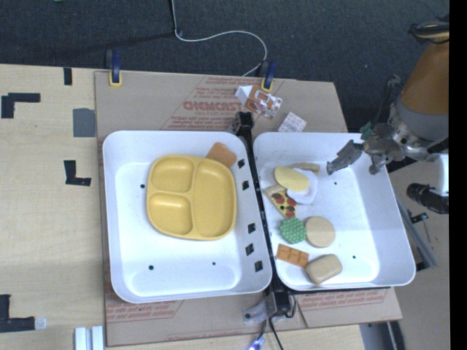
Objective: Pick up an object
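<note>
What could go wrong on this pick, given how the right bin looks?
1. The food pieces crowd the right bin's left side; the pizza slice touches the yellow piece, so a grasp may catch two or slip.
2. The gripper hovers off to their right, so closing there would likely miss.

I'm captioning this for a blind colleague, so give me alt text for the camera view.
A grey robot arm reaches from the right, its gripper hovering over the right bin, which holds toy foods: a yellow piece, pizza slice, green disc, tan round, cracker and bread roll. The left bin holds a yellow divided plate.
</note>
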